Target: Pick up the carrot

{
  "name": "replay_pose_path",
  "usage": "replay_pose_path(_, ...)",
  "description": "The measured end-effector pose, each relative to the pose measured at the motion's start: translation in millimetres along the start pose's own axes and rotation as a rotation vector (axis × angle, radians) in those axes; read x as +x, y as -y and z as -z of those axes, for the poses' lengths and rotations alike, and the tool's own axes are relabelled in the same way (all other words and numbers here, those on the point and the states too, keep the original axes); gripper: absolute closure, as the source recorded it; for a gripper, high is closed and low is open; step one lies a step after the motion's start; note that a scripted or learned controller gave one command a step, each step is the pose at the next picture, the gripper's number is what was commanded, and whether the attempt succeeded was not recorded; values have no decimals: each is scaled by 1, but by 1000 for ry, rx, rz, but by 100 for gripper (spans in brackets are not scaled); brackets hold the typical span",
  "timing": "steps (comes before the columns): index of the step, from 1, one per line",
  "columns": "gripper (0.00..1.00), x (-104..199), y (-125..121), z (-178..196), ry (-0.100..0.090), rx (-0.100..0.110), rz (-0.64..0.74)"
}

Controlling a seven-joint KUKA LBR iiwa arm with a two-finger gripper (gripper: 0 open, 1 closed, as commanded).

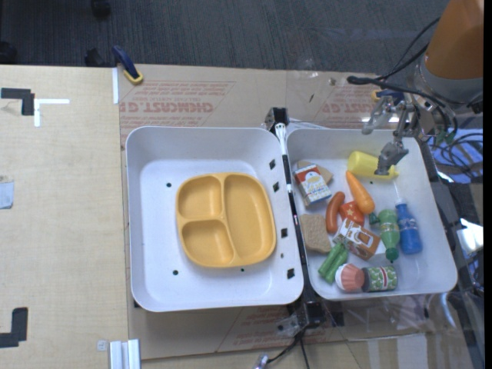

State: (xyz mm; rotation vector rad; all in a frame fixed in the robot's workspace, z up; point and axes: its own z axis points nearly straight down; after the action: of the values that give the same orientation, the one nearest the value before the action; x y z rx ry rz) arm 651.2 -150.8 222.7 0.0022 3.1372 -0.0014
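I have not picked up the carrot (359,192) yet: it lies flat in the right bin (440,229), slanting from its upper left to its lower right, untouched by me. My gripper (390,157) hangs above the upper part of that bin, just up and to the right of the carrot's top end, over a yellow toy (363,162). Nothing sits between my fingers (382,163) that I can make out, and from this slant I cannot tell how far apart they stand. So I judge the whole grasp is left to do: shift toward the carrot, come down, close on it and lift.

The carrot is crowded. Against its lower left lies a red sausage-like piece (334,211), and a red and white packet (357,237) touches its lower end. A small carton (311,184) stands to its left, a blue bottle (408,229) to its right, and a green bottle (389,235) below and right.

As for writing, the cardboard sheet (181,102) under the bins, up and left of the carrot, carries red printed lettering that reads reversed; I cannot spell it with certainty. The carton and packet bear printed labels too small to read. The yellow divided plate (226,219) in the left bin (146,229) carries no marking
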Motion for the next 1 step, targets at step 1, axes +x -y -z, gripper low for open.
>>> replay_pose_path(1,0,10,-7,-119,18,4,17)
